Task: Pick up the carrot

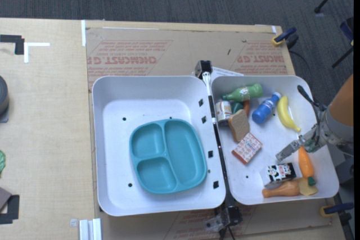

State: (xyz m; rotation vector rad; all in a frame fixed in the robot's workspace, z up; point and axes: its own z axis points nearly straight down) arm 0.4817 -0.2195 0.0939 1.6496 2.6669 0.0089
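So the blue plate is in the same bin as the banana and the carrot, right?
Not quite. The camera view shows the blue plate alone in the left bin. The banana and the carrot lie in the right bin.

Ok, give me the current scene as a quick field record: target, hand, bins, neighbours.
target: carrot, in right bin, near its right wall
hand: hand, low over right bin, just left of carrot's upper end; no object seen between its fingers
left bin: left bin holds teal divided plate
near carrot: banana above, black-and-white carton to its left
others: green bottle, blue bottle
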